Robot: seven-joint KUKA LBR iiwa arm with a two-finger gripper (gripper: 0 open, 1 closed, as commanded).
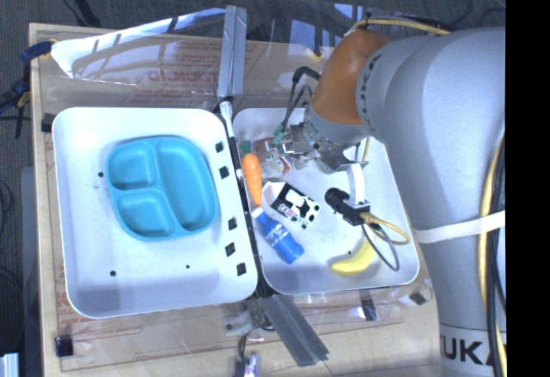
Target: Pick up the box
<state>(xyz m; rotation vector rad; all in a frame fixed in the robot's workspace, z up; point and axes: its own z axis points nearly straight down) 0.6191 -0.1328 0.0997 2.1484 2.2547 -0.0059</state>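
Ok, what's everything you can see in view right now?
left bin: one, white, left on bench
right bin: one, white, beside it
tray: one, blue, in left bin
carrot: one, orange, right bin, by left wall
box: one, white and black, mid right bin
block: one, blue, just below box
banana: one, yellow, right bin, near edge
arm: one, grey, orange band, over right bin
gripper: one, dark, above the carrot's far end

The 2 white bins [86,272] and blue tray [163,186] look smooth plastic; the bench [391,343], pale wood.
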